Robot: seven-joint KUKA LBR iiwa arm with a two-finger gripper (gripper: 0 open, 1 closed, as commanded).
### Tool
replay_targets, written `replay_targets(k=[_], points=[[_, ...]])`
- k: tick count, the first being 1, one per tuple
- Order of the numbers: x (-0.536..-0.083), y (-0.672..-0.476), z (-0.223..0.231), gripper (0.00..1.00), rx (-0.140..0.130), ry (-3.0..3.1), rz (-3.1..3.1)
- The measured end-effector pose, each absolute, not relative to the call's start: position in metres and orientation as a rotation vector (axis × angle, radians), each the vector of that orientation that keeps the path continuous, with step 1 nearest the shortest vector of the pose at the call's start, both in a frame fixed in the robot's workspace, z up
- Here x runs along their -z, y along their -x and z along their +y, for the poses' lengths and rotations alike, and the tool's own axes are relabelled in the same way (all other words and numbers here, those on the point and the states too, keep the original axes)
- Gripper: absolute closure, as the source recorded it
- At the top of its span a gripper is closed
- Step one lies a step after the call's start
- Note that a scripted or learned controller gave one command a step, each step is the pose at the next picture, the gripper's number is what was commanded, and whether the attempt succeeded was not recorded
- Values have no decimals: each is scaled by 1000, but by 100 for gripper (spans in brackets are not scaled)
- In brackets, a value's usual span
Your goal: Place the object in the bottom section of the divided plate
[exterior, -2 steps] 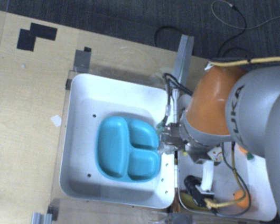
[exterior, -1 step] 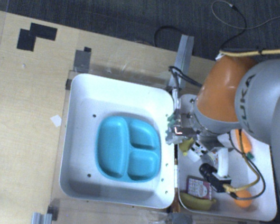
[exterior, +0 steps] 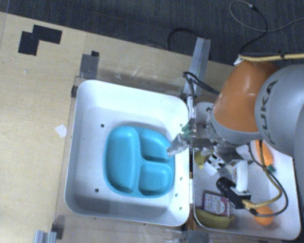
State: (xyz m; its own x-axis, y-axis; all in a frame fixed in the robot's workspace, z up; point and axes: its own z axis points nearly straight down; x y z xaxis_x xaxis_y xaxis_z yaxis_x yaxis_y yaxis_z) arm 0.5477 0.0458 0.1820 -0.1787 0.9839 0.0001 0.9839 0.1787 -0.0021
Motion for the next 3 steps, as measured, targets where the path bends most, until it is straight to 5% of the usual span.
replay_targets(k=[1,2,3], points=[[-190,-548,46,100,-4,2009,-2412],[-193,-547,66,100,-2,2009,-2414],[-228,-567,161,100,-2,1861,-2529]])
